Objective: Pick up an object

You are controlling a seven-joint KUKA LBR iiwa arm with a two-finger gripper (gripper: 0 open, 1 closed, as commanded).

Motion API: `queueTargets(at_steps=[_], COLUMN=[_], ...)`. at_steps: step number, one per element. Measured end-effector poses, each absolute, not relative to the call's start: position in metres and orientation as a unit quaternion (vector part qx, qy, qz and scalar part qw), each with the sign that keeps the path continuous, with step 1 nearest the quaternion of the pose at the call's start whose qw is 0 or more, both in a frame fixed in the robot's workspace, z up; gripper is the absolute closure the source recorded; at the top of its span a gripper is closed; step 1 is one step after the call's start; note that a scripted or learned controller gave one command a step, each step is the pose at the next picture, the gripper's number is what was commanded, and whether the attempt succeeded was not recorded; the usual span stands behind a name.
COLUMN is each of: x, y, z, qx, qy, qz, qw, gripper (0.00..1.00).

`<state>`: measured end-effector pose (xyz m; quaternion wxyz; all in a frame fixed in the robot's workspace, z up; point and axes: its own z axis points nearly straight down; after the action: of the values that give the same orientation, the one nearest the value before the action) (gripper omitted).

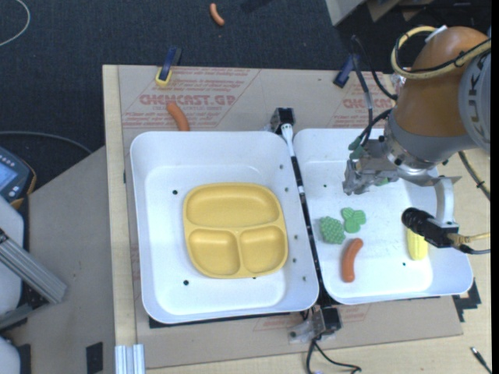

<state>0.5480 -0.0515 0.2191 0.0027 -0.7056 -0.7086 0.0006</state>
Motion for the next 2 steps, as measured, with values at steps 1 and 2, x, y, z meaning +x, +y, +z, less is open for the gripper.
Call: queueTargets(at_steps=[1,2], x=[0.531,0.519], y=[-0.002,0.001], z=[0.227,0.218], qx=[-0.705,-0.707], qy=[-0.709,-0.707], qz=[0.0001,0.0011], qw=[0.002,0.002], gripper=[1.0,1.0])
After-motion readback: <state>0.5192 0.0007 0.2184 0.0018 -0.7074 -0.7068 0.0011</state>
